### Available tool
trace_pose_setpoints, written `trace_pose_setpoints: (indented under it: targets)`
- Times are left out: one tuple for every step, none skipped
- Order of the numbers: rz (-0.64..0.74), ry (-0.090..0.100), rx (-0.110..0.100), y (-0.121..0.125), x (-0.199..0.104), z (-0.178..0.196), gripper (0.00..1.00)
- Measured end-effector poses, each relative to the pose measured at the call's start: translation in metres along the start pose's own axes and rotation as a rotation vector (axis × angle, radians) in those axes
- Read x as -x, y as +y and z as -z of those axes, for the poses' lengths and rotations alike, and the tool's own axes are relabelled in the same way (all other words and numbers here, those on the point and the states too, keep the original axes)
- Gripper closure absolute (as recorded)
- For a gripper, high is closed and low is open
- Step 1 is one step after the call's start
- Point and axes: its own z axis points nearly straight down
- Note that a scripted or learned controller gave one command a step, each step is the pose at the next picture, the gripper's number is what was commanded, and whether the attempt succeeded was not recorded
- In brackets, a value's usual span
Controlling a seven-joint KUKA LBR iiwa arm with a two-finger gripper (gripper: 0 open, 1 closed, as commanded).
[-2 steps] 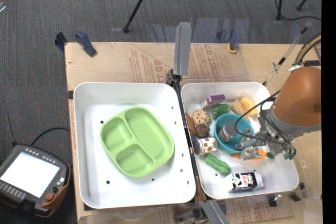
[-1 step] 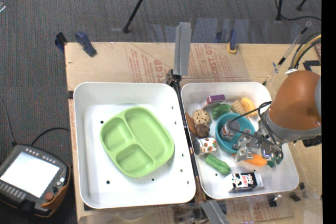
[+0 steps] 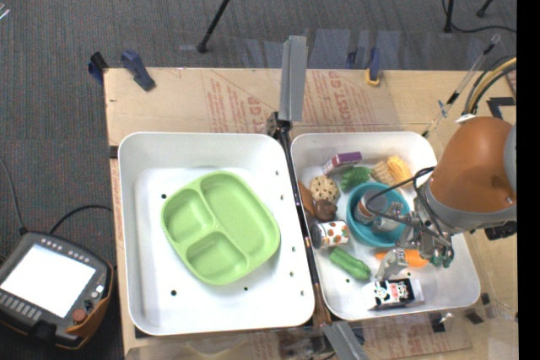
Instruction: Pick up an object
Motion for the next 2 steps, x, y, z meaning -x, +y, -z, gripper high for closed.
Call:
trace_pose_setpoints:
  targets:
    - [0.039,-0.021,0.001,0.055,-0.030,0.005,0.00]
    - [-0.176,0.000,-0.001,0.071,0.065,0.000,0.00]
